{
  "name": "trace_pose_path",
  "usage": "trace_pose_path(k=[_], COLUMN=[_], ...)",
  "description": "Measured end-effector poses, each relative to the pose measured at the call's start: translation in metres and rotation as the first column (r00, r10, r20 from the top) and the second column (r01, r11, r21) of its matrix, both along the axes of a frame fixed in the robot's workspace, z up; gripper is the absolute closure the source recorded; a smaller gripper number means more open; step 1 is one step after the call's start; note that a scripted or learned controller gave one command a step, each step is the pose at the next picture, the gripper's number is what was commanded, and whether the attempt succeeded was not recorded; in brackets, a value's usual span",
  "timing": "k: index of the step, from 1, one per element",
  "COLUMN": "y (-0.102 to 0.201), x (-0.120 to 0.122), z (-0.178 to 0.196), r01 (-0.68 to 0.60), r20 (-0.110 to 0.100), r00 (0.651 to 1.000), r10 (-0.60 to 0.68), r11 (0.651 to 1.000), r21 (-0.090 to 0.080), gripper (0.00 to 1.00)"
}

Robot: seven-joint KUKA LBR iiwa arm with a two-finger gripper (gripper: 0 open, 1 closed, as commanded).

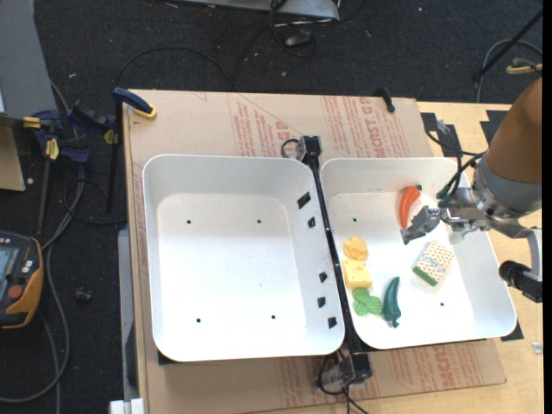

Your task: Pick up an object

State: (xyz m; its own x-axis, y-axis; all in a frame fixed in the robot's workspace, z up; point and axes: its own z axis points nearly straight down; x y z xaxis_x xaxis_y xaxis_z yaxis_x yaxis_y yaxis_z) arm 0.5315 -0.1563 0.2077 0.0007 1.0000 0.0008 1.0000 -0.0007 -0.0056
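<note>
Orange carrot lies just off the fingers, toward the bin's far wall

Orange and tapering, the carrot (408,204) sits in the right bin (496,317), its long axis running roughly from the far wall toward the near one, green top at the far end. It lies just beside the gripper (424,224), up and a little to the left of the fingertips, so close that I cannot say whether a finger touches it. Nothing sits between the fingers that I can see, and whether they are spread or pressed together I cannot tell; they read as one dark, blurred lump.

On the fingers' other side, toward the near wall, lies a patterned block (433,263), also close by. Farther out, toward the bins' shared wall, are a yellow piece (355,249) and a yellow cube (358,275); nearer the front, a green leafy piece (366,303) and a dark green pod (392,300).

The arm's orange band (522,141) is cut off at the frame's edge, and the wrist hides part of the bin floor behind it.
</note>
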Motion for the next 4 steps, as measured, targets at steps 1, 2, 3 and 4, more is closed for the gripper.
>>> trace_pose_path(k=[1,2,3,4], y=[0.000,0.005,0.004,0.003], x=[0.001,0.002,0.004,0.005], z=[0.003,-0.060,-0.107,-0.096], r01=[-0.001,-0.001,0.000,0.000], r20=[0.005,0.000,0.011,0.014], r00=[1.000,1.000,1.000,1.000], r10=[0.001,0.001,0.000,0.000], r11=[1.000,1.000,1.000,1.000], r21=[-0.001,0.000,-0.002,-0.003], gripper=[0.00,0.00,0.00,1.00])
